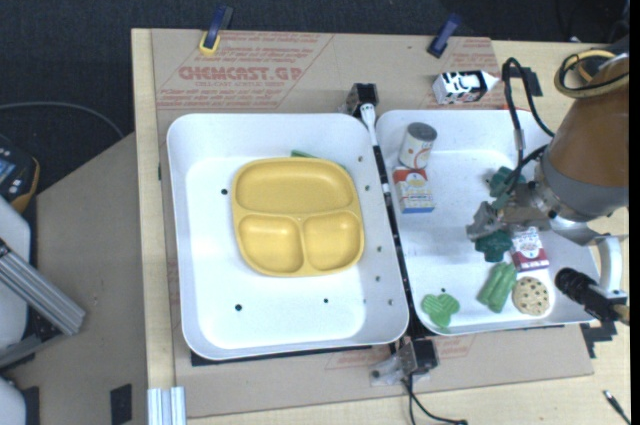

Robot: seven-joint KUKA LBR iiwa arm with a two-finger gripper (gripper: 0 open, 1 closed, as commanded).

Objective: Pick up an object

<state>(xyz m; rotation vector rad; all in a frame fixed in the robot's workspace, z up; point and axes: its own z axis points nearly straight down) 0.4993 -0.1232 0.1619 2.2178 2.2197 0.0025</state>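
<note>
the grey arm's two-finger gripper (497, 221) hangs low in the right white bin (455, 123), among dark green pieces; whether it grips anything, i cannot tell. near it lie a green toy vegetable (497, 285), a round cookie (531, 295) and a red packet (528, 250). a yellow divided plastic plate (297, 215) sits in the left white bin (200, 213).

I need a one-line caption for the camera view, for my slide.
Gripper low in right bin among small items; yellow divided tray in left bin.
</note>
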